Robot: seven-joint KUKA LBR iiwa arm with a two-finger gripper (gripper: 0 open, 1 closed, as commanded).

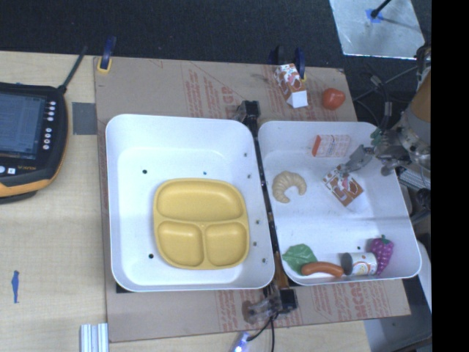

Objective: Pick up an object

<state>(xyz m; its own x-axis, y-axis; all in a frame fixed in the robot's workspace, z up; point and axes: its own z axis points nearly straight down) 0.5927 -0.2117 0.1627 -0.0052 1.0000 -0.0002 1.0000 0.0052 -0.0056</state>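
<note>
My gripper [371,163] hangs over the right side of the right bin [381,204], reaching in from the right edge. It looks open, with nothing between its fingers. One fingertip [356,160] points at a small red and white box [343,186] lying just below and left of it. Also in this bin are an orange carton [331,146], a croissant [289,185], a green leaf [299,256], a sausage [321,270], a small bottle [357,264] and purple grapes [381,251].
The left bin [132,152] holds a yellow divided plate [201,221]. Behind the right bin, on the cardboard, stand a small carton [291,84] and a red tomato [333,98]. A tablet-like pendant [26,138] lies at the far left.
</note>
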